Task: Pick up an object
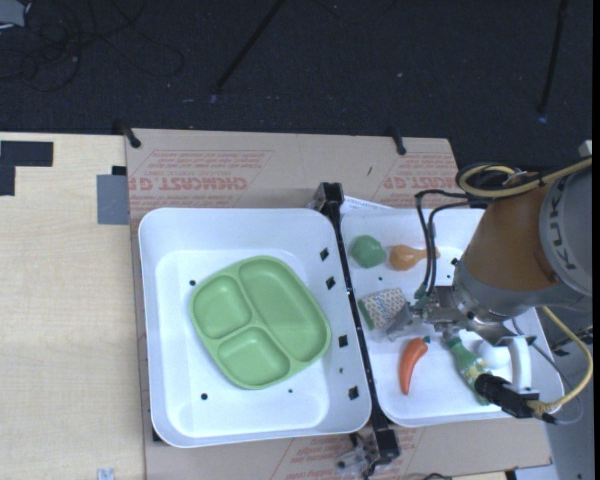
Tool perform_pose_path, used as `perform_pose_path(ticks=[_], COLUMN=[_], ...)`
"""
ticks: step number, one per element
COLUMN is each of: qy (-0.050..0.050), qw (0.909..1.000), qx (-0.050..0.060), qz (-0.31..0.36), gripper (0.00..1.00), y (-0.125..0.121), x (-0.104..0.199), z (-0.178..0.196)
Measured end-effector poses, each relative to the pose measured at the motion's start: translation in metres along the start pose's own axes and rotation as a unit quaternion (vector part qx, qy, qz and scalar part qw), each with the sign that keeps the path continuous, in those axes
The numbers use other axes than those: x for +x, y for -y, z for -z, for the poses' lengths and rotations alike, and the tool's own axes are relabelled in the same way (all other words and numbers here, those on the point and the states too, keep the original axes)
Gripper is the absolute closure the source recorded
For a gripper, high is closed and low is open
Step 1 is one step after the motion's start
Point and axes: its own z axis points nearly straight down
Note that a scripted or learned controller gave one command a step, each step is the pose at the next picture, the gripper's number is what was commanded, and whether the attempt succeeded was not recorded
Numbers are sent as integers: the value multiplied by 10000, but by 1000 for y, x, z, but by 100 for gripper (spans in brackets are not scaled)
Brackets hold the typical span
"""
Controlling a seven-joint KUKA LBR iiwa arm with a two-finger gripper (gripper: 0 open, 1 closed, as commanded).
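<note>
One red pepper (412,364) lies beside pincer (427,320).

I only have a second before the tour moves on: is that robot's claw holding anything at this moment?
Gripper: low in the right bin, between the patterned block and the orange-red pepper. Whether it grips anything cannot be told.

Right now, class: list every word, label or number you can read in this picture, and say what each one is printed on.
"CHEMCAST. GP", red print reading upside down, on the brown cardboard sheet behind the left bin.
More red print on the same cardboard, top right, near the right bin: too faint to read.
Red print on the cardboard's front edge: too small and cut off to read.
Dark letters on the grey arm: only partly shown, unreadable.
</note>
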Motion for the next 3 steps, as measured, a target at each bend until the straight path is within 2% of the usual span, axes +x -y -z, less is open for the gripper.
perform_pose_path(ticks=[1, 3], qy=[1, 12], qw=[10000, 10000], qx=[-14, -57], qz=[-31, 8], gripper=[100, 100], y=[-1, -4], x=[-2, 3], z=[13, 109])
